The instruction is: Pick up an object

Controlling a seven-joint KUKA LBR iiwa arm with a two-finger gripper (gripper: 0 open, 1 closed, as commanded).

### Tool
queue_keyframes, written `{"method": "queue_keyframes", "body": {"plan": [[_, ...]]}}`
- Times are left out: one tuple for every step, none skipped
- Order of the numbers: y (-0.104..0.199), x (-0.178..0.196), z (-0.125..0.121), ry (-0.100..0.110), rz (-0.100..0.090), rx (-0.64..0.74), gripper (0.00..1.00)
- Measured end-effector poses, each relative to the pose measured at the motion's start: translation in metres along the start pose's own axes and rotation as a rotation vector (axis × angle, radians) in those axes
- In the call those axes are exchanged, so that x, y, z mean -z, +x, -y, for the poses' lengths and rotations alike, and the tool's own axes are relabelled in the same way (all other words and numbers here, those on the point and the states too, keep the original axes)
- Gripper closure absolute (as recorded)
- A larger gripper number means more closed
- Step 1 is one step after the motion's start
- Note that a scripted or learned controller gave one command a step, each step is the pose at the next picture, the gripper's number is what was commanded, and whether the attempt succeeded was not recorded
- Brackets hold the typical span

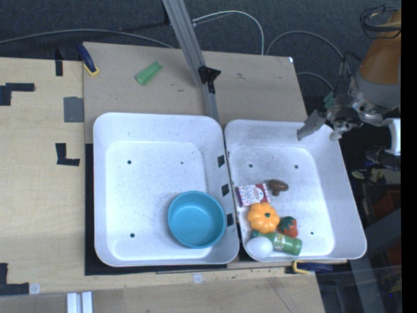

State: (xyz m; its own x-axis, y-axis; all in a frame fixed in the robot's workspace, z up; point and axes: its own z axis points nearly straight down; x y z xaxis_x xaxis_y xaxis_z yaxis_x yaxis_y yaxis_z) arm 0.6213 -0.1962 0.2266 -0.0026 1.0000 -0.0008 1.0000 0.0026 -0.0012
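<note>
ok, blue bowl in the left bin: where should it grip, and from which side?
Probably the rim of the blue bowl, from straight above: it sits upright with the opening up, and the body looks too wide to span. One finger inside and one outside on the far-left arc seems safest, since the near and right sides sit close to the walls of the left bin.

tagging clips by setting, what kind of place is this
Probably a robot lab bench for grasping trials: two white bins side by side on a wooden bench, small toys such as a pumpkin, and an arm reaching in.
</note>
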Motion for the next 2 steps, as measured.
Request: {"method": "queue_keyframes", "body": {"plan": [[0.000,0.000,0.000,0.000,0.000,0.000,0.00],[-0.003,-0.056,0.000,0.005,0.000,-0.001,0.00]]}}
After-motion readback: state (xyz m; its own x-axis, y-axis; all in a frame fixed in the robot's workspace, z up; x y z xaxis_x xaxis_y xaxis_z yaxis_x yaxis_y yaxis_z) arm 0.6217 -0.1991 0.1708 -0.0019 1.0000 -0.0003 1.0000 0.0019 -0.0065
